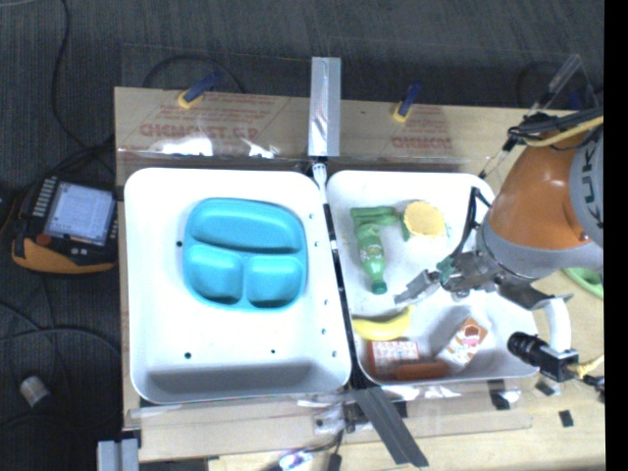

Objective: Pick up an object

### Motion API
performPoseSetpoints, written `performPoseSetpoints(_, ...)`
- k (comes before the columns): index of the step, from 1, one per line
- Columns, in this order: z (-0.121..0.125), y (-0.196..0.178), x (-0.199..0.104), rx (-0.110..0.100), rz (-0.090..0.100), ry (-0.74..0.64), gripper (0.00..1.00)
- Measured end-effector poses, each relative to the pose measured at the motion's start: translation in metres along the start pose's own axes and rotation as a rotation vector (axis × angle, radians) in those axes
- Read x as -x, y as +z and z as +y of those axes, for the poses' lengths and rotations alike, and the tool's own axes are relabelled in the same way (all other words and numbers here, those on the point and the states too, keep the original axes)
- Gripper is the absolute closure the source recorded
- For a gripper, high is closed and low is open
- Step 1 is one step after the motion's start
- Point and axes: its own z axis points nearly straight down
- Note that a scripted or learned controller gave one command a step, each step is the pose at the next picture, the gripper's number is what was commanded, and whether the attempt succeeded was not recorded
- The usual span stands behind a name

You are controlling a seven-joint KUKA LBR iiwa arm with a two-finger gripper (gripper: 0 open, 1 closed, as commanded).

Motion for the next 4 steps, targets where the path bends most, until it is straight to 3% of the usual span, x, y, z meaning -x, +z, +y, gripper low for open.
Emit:
performPoseSetpoints(1, 0.022, 0.100, 0.000, 0.012, -0.005, 0.149, 0.00)
performPoseSetpoints(2, 0.022, 0.091, 0.000, 0.013, -0.002, 0.149, 1.00)
performPoseSetpoints(3, 0.015, -0.085, -0.055, 0.000, -0.006, 0.065, 1.00)
performPoseSetpoints(4, 0.015, -0.085, -0.055, 0.000, -0.006, 0.065, 0.00)
